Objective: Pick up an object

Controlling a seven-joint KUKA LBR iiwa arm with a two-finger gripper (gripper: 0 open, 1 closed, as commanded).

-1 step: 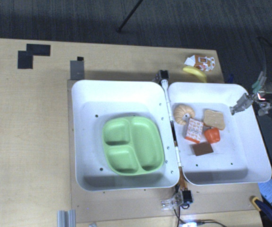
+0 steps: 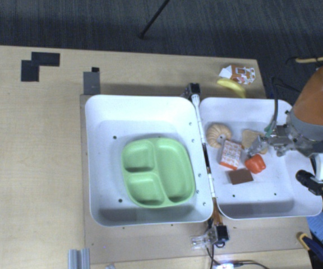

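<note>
The right bin [image 2: 273,198] holds several small items near its left half. A round tan pastry [image 2: 218,133] lies at the back, with a red and white packet [image 2: 230,153] in front of it. An orange-red piece [image 2: 255,163] and a brown block [image 2: 240,176] lie closer to the front. A tan item [image 2: 249,136] sits partly under the arm. My gripper [image 2: 261,145] reaches in from the right and hangs low just above the orange-red piece and beside the packet. Nothing is visibly held between its tips.
The left bin [image 2: 102,150] carries a green divided plate [image 2: 157,171]. A banana [image 2: 231,85] and a small printed packet [image 2: 239,73] lie on the bench behind the right bin. Cables and clips sit at the bins' front edge [image 2: 215,237].
</note>
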